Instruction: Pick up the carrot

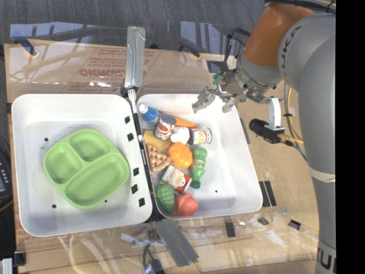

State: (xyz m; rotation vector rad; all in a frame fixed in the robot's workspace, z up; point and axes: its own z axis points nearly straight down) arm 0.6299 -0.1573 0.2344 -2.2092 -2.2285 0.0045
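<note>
The carrot [185, 122] lies in the right white bin [228, 170], near its far wall, as a thin orange sliver showing between a small can with a red label [164, 128] and another can lying on its side [201, 136]; most of it is covered by the toys around it. Just in front of it sits a white rounded item [179, 135], and to its left a blue-capped bottle [149, 115] leans toward the divider between the bins. Nearer the camera the pile continues with a yellow piece [153, 139], a pizza slice [156, 155], an orange fruit [180, 154], a green pepper-like toy [199, 160], a small carton [175, 178], a green bumpy fruit [165, 196] and a red round fruit [187, 205]. The claw [215, 103] hangs over the far right part of this bin, up and to the right of the carrot and well apart from it, its two fingers spread with nothing between them. Behind it the grey arm [311, 67] with its orange band [272, 30] comes in from the right. The left white bin [34, 170] holds a green divided plate [85, 167]. Both bins rest on the counter [285, 210].
</note>
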